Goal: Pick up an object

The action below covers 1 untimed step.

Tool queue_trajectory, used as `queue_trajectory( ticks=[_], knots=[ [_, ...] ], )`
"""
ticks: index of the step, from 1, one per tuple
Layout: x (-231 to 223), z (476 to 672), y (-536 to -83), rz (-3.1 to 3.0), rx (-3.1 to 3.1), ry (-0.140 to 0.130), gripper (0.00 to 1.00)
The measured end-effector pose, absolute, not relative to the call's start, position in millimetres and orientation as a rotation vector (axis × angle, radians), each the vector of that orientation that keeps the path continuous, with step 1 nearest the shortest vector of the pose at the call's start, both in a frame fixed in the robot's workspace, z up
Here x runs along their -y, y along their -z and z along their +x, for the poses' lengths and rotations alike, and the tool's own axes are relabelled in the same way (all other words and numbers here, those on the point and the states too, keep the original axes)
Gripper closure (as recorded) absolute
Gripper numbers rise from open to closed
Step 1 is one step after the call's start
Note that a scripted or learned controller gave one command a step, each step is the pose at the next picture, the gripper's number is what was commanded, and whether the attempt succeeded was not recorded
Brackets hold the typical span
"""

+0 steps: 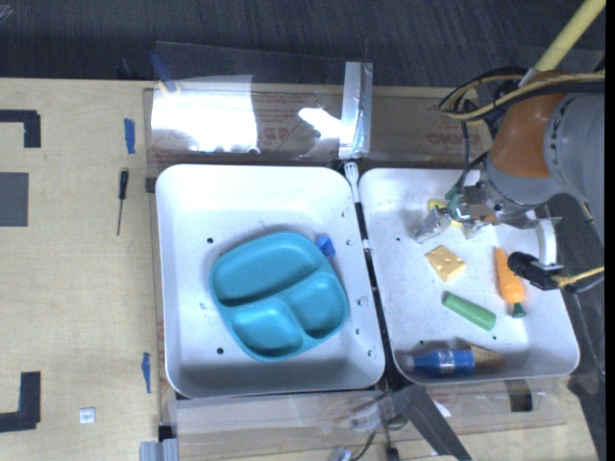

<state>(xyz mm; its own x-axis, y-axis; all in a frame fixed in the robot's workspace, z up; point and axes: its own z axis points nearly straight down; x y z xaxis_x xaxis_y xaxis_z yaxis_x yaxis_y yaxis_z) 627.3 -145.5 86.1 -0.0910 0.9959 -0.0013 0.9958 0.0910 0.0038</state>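
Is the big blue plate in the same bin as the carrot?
No, the blue plate lies in the left bin, while the carrot lies in the right bin.

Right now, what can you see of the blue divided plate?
The blue divided plate looks like matte turquoise plastic, rounded, with three compartments: one wide at the back, two smaller in front. It lies flat, turned askew, on the floor of the left bin, near its middle. A small blue object sits at its back-right rim.
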Motion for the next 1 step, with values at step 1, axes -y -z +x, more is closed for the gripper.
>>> queue_trajectory(
  ticks=[1],
  knots=[
    [209.3, 571.1, -136.1, 2.125, -2.311, 0.001, 0.00]
  ],
)
